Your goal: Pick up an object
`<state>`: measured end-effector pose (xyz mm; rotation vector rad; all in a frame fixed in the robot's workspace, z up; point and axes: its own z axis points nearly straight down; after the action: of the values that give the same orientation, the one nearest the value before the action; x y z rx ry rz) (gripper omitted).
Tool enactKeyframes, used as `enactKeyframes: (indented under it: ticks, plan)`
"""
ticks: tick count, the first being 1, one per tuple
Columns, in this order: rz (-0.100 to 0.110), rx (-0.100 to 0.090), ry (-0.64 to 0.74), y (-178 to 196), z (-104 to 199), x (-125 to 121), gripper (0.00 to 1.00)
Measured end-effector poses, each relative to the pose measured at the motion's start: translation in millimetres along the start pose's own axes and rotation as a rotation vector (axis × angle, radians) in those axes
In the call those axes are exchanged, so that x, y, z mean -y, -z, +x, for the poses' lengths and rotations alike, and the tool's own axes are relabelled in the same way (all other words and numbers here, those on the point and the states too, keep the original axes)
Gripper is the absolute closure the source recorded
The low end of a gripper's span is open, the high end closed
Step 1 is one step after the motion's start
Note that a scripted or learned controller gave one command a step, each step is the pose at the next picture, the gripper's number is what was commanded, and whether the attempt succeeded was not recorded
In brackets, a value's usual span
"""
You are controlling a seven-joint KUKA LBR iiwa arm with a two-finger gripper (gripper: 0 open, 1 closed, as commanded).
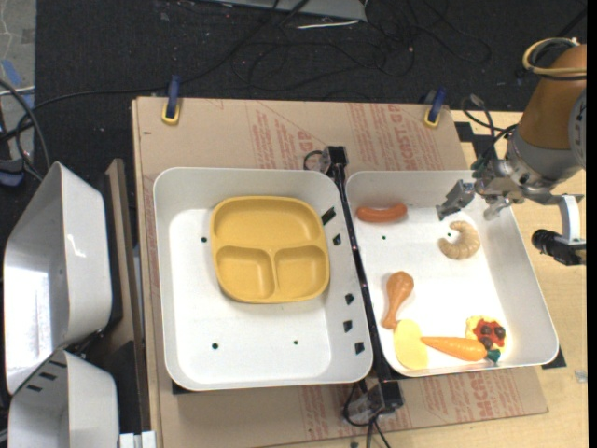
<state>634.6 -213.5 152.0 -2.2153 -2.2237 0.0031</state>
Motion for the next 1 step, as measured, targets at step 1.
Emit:
enactKeyframes:
  ticks: [1]
  plan:
    - [-0.01,0.005,0.0,-48.3,-0.5,-2.2,0.0]
